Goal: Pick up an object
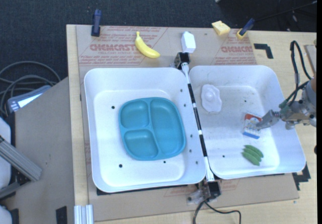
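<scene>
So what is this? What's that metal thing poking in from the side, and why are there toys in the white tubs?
You are looking down from one camera fixed above a wooden bench. The grey metal thing at the right is a robot arm, and its gripper, a hand with two fingers, reaches into the right white bin. A computer program moves it, and its job is to pick something up.

That bin holds a small red, white and blue packet right at the gripper's tip, a green pea pod toy and a clear plastic lump. I can't tell whether the packet is actually gripped.

The left white bin holds a teal plastic plate with three sections. Behind the bins, on the bench, lie a yellow toy banana and a yellow cheese-like wedge.
</scene>
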`<state>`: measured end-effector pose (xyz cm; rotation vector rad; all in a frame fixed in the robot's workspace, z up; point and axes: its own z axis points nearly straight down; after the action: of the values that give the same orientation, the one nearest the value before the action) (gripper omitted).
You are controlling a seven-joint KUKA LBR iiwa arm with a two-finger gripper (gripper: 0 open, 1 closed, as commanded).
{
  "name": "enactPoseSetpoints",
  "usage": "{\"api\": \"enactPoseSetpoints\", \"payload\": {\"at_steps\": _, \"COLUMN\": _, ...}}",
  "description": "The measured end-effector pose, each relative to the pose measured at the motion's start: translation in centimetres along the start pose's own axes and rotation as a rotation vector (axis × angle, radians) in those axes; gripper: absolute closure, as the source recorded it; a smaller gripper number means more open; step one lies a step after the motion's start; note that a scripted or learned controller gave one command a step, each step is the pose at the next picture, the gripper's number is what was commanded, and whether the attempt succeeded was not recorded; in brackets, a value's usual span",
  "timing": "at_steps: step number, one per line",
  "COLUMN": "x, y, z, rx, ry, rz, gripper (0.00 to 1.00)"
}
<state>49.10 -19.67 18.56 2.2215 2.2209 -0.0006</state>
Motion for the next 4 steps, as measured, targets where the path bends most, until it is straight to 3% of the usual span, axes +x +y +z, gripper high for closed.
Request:
{"api": "enactPoseSetpoints", "payload": {"at_steps": 1, "x": 2.7, "y": 4.7, "z": 9.7, "rx": -0.008, "ry": -0.002, "rz": -0.001, "gripper": 0.0}}
{"api": "enactPoseSetpoints", "payload": {"at_steps": 2, "x": -0.9, "y": 10.6, "z": 8.2, "rx": -0.002, "ry": 0.0, "rz": -0.001, "gripper": 0.0}}
{"api": "enactPoseSetpoints", "payload": {"at_steps": 3, "x": -0.9, "y": 10.6, "z": 7.2, "rx": -0.004, "ry": -0.002, "rz": -0.003, "gripper": 1.0}}
{"api": "enactPoseSetpoints", "payload": {"at_steps": 4, "x": -0.9, "y": 10.6, "z": 7.2, "rx": -0.003, "ry": -0.002, "rz": -0.003, "gripper": 0.0}}
